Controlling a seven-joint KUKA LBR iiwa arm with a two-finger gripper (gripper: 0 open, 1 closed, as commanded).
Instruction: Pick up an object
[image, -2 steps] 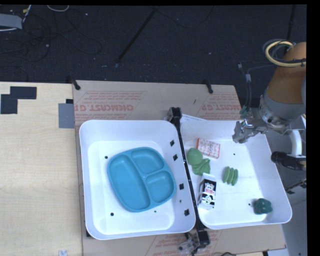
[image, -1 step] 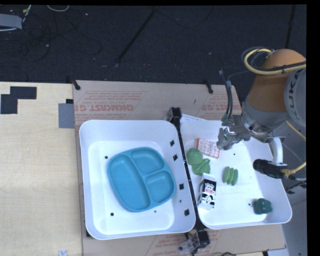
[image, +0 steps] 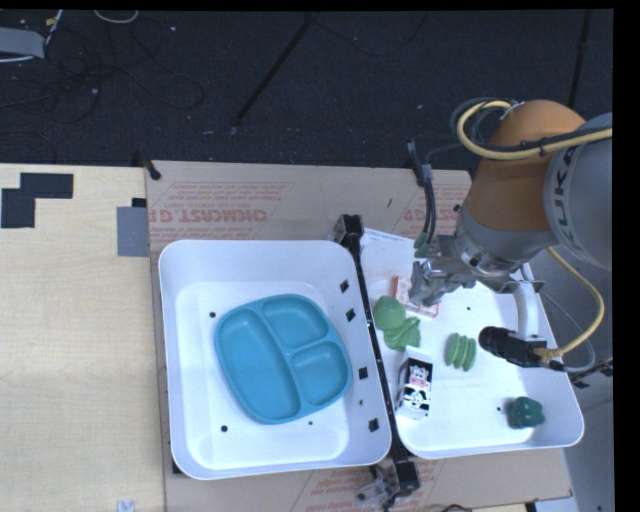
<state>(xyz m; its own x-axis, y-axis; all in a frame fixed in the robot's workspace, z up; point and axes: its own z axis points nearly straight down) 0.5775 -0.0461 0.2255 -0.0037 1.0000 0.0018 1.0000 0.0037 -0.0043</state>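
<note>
A blue three-compartment plastic plate (image: 283, 356) is seen in the left white bin (image: 190, 300). In the right white bin (image: 560, 425), the claw (image: 428, 287) is lowered beside a light-green soft toy (image: 394, 322); its grip cannot be told.

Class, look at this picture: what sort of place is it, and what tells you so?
Probably a robotics lab test bench: a robot arm reaches over two white bins, loose cables lie on the floor, and cardboard lines the bench.
</note>
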